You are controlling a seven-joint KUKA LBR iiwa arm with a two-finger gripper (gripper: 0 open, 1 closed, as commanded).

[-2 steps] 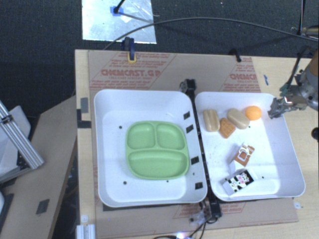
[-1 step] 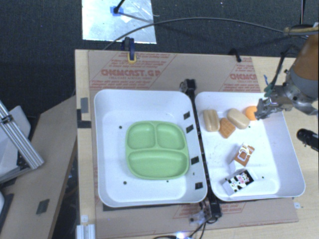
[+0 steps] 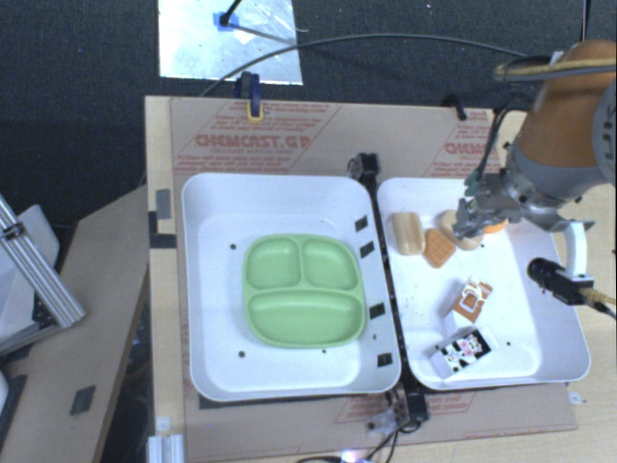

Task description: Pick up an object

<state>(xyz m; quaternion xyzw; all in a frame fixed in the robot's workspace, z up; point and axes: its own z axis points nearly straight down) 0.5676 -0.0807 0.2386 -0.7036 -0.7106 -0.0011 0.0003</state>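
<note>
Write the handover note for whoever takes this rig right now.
Gripper: low over the back of the right bin, at a small orange piece; fingers too small to read, no grasp confirmed.
Right bin items: tan block, orange waffle-like piece, small brown and white item, black and white item.
Left bin: green divided plate.
Done: nothing seen lifted.
Left: secure one object and raise it.

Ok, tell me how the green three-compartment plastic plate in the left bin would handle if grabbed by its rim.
The green three-compartment plastic plate looks moulded and stiff, so it probably won't flop. It seems thin and shallow, so likely light. Its surface looks smooth and its rim rounded, so two fingers might slip, and a one-sided grip may tilt it.
</note>
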